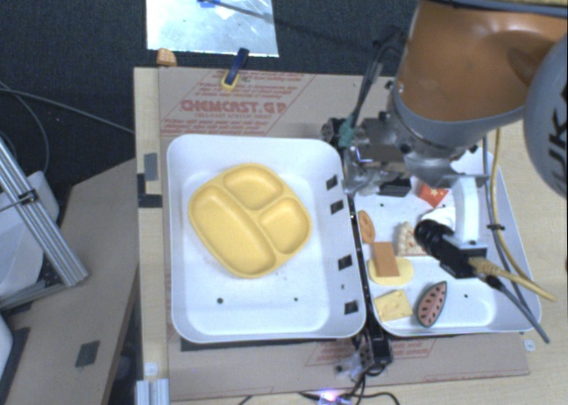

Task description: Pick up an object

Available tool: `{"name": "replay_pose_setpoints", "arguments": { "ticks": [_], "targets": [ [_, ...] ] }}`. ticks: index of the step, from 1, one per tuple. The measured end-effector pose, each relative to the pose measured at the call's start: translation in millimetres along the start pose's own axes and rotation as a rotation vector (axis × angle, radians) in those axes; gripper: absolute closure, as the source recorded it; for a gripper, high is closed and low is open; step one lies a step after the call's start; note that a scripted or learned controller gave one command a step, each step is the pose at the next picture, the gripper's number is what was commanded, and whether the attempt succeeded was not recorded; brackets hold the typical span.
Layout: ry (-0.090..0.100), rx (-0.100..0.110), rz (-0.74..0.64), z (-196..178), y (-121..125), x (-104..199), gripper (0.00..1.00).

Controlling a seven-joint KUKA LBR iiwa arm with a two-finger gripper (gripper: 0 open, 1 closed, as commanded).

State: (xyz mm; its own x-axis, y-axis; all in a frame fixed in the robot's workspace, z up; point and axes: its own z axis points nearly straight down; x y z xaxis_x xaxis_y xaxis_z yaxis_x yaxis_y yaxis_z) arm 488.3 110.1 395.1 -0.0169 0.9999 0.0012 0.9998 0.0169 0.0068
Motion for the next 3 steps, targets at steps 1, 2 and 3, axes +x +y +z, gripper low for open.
{"name": "replay_pose_setpoints", "arguments": {
  "ticks": [1, 2, 3],
  "targets": [
    [0.000, -0.002, -0.006, -10.5, 0.8, 0.2, 1.00],
    [0.001, -0.005, -0.012, -21.4, 1.6, 0.4, 1.00],
    [0.001, -0.007, -0.018, -32.1, 2.4, 0.5, 1.00]
  ]
}}
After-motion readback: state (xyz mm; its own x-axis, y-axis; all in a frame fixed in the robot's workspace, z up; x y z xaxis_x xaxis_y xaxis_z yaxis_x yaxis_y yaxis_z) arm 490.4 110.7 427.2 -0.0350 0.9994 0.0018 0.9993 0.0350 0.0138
